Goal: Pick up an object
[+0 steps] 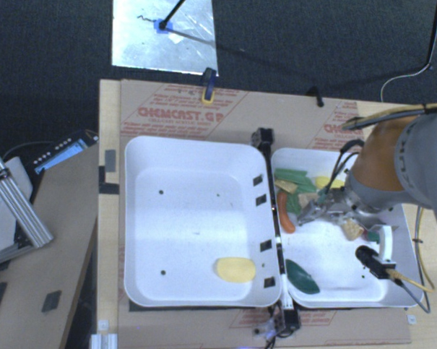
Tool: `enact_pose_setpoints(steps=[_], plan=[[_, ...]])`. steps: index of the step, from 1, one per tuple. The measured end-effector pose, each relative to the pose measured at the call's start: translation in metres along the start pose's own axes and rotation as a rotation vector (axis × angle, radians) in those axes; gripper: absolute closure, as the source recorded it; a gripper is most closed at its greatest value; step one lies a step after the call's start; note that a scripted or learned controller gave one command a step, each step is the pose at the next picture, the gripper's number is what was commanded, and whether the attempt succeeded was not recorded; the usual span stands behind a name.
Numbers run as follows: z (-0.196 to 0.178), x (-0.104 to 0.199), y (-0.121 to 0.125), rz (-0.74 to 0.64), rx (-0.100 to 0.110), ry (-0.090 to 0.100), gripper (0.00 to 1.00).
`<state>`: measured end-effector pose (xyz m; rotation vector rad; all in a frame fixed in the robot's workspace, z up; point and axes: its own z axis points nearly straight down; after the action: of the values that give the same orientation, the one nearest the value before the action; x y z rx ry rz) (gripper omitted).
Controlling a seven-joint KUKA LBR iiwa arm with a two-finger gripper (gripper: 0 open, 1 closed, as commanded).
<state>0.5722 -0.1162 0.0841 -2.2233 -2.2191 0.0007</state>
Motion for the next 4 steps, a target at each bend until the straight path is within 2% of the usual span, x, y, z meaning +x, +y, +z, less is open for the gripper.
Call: enact_pose_setpoints(steps=[1,2,3,4], plan=[[-0.002,-0.063,0.044,0.0,-0.007,-0.005,0.0],[0.001,-0.037,0.088,0.006,0.043,-0.003,0.0],[-0.009,-0.039,0.087,0.004,0.043,-0.004,1.0],[-0.274,-0.065,0.028,-0.002,-0.021,-0.006,1.0]])
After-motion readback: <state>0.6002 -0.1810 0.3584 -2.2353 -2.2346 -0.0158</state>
